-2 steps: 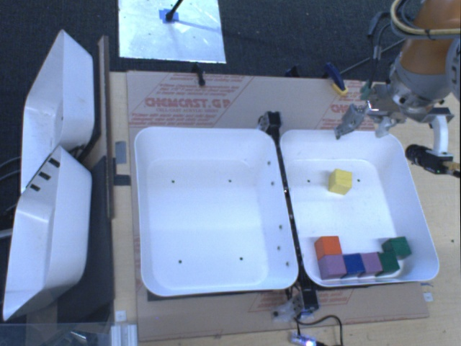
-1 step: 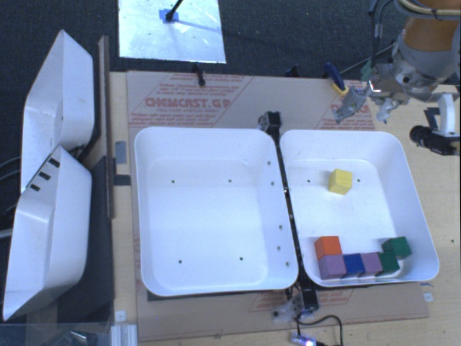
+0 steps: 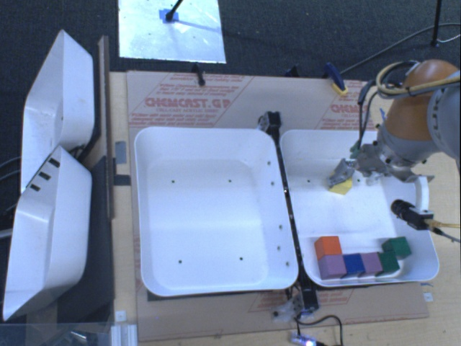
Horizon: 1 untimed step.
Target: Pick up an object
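Reading "CHEMCAST GP" on brown sheet (image 3: 189, 99) under bins.

Bench (image 3: 119, 193) under a printed board (image 3: 216, 99) bearing 2 white bins (image 3: 209, 143), side by side.

Light: bright, even, from overhead.
Glare: white bins (image 3: 209, 207) nearly blown out; far metal sheet (image 3: 171, 20) shiny.
Shadows: soft, faint.
Focus: slightly soft throughout.

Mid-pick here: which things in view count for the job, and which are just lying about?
Job:
gripper
yellow block at its fingers
right bin

Lying about:
orange block
purple block
blue block
green block
left bin
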{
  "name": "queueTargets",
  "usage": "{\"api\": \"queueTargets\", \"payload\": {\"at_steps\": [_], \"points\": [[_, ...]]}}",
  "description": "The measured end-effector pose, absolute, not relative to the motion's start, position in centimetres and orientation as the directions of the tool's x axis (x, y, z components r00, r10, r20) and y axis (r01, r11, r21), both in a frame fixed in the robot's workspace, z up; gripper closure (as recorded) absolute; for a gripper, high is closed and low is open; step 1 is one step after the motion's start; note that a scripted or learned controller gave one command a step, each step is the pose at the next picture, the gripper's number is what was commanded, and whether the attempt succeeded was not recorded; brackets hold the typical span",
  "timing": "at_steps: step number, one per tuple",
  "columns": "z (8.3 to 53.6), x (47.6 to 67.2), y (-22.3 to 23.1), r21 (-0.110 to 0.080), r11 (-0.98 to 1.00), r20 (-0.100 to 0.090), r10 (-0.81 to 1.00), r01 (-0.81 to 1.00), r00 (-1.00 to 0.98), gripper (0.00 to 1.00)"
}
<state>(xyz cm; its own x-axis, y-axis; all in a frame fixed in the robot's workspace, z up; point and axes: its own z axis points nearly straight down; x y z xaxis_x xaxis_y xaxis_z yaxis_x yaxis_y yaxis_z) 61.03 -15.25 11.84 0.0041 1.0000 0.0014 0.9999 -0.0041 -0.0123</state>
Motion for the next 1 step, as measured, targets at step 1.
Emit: {"api": "queueTargets", "payload": {"at_steps": [1], "points": [[13.66,61.50,-15.08,0.003,0.000,-0.001,1.000,1.000,0.000,1.00]]}}
